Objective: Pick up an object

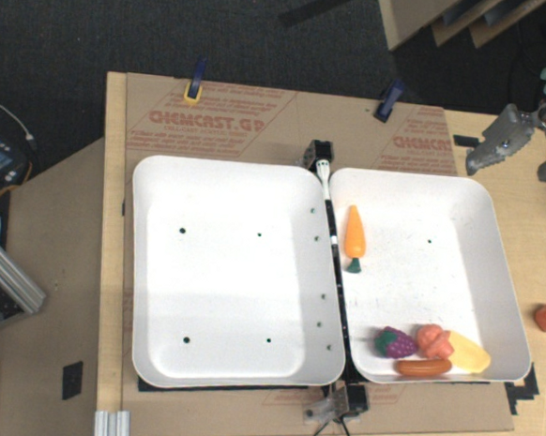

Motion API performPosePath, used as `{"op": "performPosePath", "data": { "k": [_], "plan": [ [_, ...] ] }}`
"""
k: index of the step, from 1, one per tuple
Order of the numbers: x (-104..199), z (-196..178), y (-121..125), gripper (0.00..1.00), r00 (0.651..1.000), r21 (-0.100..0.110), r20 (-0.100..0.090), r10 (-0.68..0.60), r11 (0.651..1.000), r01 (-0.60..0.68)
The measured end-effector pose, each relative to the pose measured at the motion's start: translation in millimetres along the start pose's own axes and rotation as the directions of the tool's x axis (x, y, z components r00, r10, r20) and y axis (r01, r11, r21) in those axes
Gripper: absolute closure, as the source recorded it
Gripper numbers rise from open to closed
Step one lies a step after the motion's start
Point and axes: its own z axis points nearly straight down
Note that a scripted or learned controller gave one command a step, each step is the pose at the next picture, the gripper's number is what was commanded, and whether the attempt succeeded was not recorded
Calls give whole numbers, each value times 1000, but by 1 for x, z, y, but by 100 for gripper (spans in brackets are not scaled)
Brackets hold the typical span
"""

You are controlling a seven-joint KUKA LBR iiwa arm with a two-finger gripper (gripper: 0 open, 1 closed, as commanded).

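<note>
In the right bin [460,236], an orange carrot [355,230] with a green top lies near the left wall. Clustered in that bin's near corner are purple grapes [395,342], a pink-orange piece [435,341], a yellow piece [470,355] and a red sausage [423,368]. My gripper [523,155] hangs beyond the right bin's far right corner, well away from every object. Its two grey fingers [490,147] are spread open with nothing between them.
The left bin [157,250] lies beside the right one, with a black hinge strip [331,255] between them. A small red-orange object [545,318] sits on the bench outside the right bin's right wall. Two clamps [195,86] hold the cardboard's far edge.
</note>
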Motion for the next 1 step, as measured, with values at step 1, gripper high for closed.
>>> {"op": "performPosePath", "data": {
  "k": [1],
  "plan": [
    [-21, 150, -4, 0, 1000, 28, 1, 14, 1000, -14]
  ]
}}
